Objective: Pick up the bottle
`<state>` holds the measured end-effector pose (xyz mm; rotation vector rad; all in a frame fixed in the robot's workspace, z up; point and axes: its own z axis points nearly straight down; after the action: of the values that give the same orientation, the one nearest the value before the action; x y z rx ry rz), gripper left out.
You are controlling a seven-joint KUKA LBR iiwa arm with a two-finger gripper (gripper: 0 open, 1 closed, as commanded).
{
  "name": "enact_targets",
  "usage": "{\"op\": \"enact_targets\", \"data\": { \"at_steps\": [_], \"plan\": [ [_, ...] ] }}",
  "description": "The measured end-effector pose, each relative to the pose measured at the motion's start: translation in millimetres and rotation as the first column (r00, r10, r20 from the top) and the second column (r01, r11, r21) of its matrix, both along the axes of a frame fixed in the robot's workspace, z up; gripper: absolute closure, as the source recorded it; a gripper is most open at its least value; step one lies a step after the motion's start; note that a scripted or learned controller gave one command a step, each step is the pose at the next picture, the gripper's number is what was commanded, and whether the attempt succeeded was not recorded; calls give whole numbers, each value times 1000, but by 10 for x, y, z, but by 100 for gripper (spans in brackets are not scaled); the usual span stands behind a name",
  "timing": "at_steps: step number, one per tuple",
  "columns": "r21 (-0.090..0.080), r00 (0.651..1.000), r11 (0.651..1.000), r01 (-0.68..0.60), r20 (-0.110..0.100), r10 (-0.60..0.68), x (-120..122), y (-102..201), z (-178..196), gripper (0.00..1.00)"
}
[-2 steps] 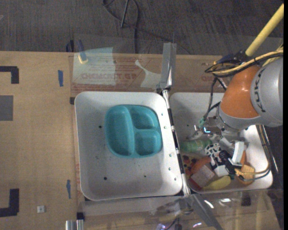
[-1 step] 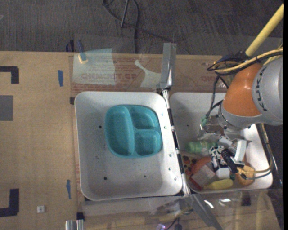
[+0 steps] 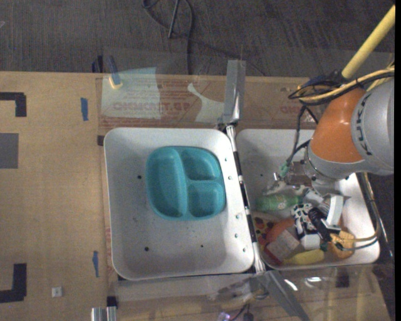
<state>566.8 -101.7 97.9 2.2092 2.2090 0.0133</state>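
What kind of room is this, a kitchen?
Probably a robot lab, not a kitchen: a robot arm reaches over two white bins on a taped wooden bench, with cables on the floor.

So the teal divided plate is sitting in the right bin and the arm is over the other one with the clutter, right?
Not quite. The camera view shows the teal divided plate in the left bin. The arm is over the right bin, which holds the clutter.
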Motion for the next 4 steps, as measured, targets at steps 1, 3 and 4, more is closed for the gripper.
{"op": "enact_targets", "data": {
  "at_steps": [1, 3, 4],
  "plan": [
    [2, 998, 998, 59, 1, -59, -86, 60, -77, 0],
    [4, 989, 989, 147, -23, -147, 108, 596, 1395, 100],
    [4, 989, 989, 147, -23, -147, 107, 598, 1392, 0]
  ]
}}
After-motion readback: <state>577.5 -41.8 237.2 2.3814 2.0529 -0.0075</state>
